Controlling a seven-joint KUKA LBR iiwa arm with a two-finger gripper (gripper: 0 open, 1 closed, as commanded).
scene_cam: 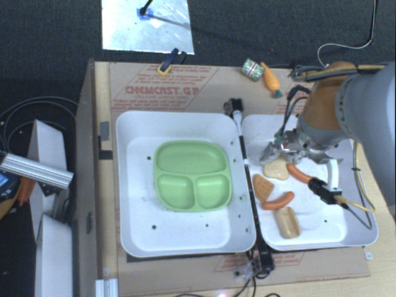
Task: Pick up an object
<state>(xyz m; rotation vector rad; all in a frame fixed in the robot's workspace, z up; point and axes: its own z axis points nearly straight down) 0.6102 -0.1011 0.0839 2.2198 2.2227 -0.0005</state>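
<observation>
In the right bin (356, 228) lie several toy foods. A pale cream piece (276, 169) lies near the bin's middle, with an orange-brown wedge (263, 187) just below it. A reddish sausage (278, 200) and a tan bun (288, 221) lie nearer the front. A second orange sausage (299, 174) lies to the right of the cream piece. My gripper (281, 150) hangs low over the bin's upper left part, just above the cream piece. Whether it touches that piece cannot be told.
The left bin (133, 166) holds a green divided plate (192, 174). A black divider (246, 172) runs between the bins. Behind the bins on the cardboard lie a toy carrot (271, 78), a small green can (252, 68) and a blue-yellow clip (170, 60).
</observation>
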